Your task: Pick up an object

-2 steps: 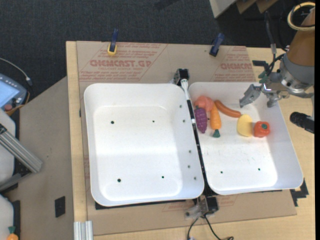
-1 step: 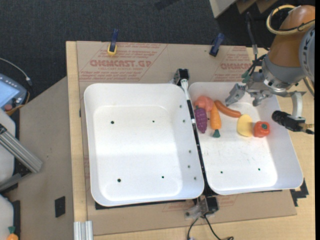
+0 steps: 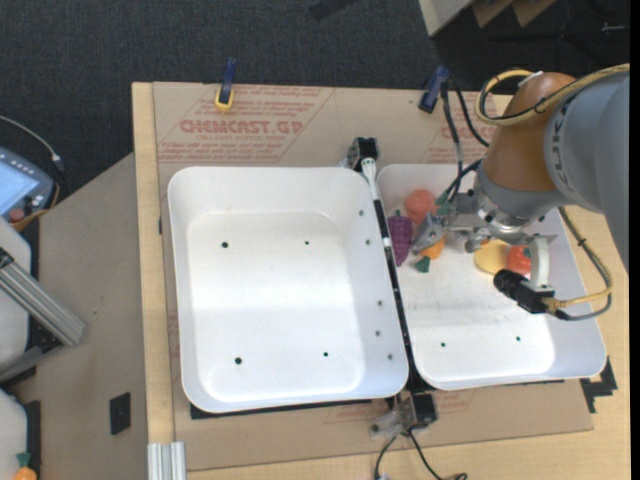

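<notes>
Small toy objects lie in the right bin: a purple piece against its left wall, a salmon round one behind it, a small orange and green piece, and a yellow piece with a red one beside it. My gripper hangs low over the bin's back left part, between the purple piece and the yellow one, just above the orange and green piece. The wrist covers the area behind it.
The left bin lies beside the right one, with a black divider strip between them. A cardboard sheet underlies both. Clamps sit on the cardboard's back edge. A cable trails off the wrist.
</notes>
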{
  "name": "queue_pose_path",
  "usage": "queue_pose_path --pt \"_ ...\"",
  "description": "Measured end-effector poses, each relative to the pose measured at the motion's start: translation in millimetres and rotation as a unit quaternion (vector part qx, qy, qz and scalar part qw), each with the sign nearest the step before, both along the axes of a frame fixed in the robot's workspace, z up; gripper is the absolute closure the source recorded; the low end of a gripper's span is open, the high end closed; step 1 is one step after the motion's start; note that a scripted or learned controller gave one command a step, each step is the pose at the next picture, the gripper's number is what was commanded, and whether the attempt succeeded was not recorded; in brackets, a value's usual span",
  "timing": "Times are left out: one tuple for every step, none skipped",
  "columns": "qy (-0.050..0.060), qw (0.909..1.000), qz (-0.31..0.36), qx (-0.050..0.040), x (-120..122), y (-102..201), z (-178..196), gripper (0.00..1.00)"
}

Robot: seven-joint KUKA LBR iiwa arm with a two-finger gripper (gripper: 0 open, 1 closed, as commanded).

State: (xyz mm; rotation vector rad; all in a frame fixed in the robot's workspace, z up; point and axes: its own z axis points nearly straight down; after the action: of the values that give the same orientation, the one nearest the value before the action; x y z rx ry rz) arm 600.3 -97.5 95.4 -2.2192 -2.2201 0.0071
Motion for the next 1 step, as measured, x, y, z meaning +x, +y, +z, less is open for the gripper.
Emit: queue_pose_path --pt "-0.004 1.0000 -0.001 -0.0002 2.6 -1.4 13.8 1.00"
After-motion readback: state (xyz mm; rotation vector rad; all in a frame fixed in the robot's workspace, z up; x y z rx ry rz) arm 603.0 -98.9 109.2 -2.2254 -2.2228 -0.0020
